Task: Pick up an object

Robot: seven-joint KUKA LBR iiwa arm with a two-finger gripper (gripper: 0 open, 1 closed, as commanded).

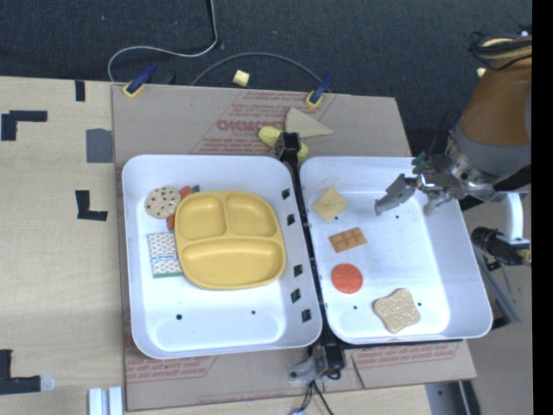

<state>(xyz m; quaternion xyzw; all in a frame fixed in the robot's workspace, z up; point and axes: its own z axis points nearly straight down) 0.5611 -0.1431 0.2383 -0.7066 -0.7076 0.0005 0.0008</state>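
Observation:
The right bin (pixel 449 258) holds a pale yellow square piece (pixel 329 204), a small brown waffle-like rectangle (pixel 347 240), a red disc (pixel 347 278) and a slice of toast (pixel 397 309). My gripper (pixel 404 204) hangs over the bin's far right part, to the right of the yellow piece and apart from it. Its fingers (pixel 390 197) are spread open with nothing between them. The grey arm with its orange band (pixel 499 102) comes in from the right.
The left bin (pixel 216 327) carries a yellow divided plate (pixel 230 238), a round cookie (pixel 162 201), a patterned wafer (pixel 162 253) and a small red and green item (pixel 185 192). Black clips (pixel 298 223) join the bins. A yellow object (pixel 270 134) lies behind them.

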